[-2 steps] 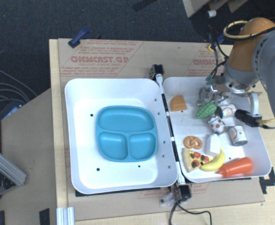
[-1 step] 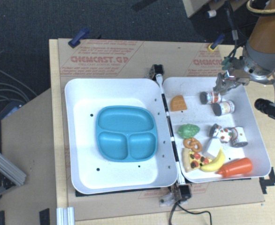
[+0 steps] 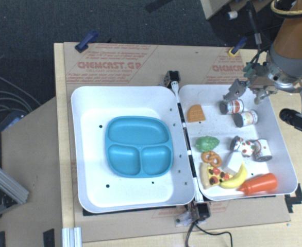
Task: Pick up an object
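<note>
Bench (image 3: 120,66) | left bin (image 3: 84,138): blue tray (image 3: 138,145) | right bin (image 3: 280,153): toy food | tool (image 3: 247,92) spread

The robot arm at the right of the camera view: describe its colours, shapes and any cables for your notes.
The arm has a rounded orange band above a grey wrist ring. Below it sits a grey metal two-finger gripper with angular linkages. A thin dark cable runs along the wrist. No markings are readable.
</note>
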